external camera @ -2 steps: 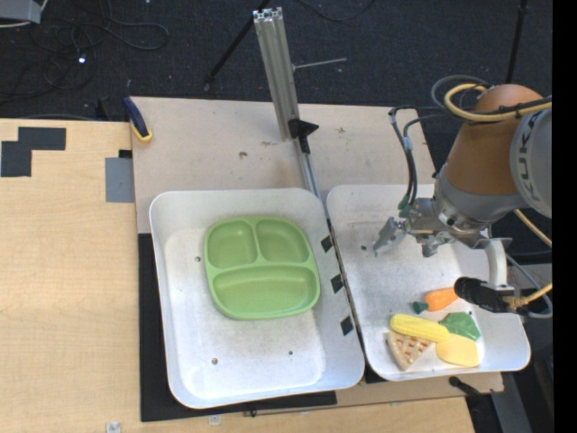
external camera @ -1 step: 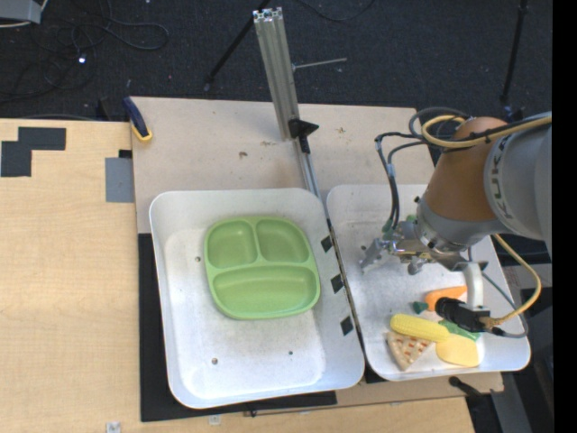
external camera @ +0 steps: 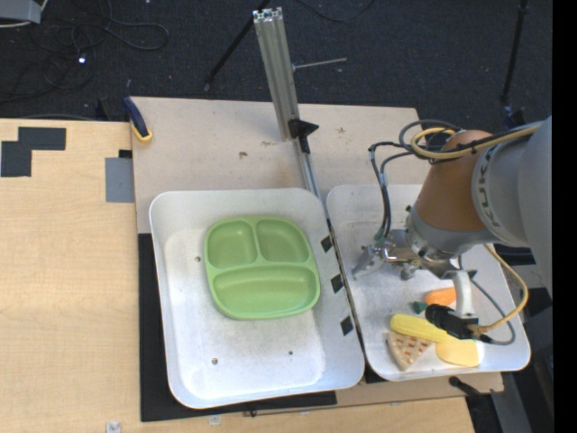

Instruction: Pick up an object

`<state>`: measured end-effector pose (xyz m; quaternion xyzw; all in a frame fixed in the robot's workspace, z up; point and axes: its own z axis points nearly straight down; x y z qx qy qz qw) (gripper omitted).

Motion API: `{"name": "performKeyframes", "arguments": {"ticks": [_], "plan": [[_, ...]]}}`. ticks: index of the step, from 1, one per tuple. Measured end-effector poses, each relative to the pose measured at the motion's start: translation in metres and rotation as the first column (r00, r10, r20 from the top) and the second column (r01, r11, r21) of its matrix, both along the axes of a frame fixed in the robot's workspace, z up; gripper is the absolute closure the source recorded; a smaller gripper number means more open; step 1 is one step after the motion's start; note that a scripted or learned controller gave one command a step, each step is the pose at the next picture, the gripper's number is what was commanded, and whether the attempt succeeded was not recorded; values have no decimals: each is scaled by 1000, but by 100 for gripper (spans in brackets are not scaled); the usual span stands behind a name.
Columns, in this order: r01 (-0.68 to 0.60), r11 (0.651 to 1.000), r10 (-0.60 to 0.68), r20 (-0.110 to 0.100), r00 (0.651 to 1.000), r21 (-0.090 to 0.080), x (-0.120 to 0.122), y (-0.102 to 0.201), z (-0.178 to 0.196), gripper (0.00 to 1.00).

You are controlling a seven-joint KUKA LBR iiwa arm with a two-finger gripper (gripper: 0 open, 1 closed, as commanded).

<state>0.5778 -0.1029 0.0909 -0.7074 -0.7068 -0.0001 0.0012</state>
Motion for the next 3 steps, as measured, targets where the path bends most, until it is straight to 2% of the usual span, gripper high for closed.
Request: {"name": "performKeyframes", "arguments": {"ticks": [1, 3], "plan": [[4, 1000, -4, 8, 1000, 1, 2, -1, 13, 100], [-2, 1000, 2, 7, 1000, -3, 3, 1, 138, 100]]}}
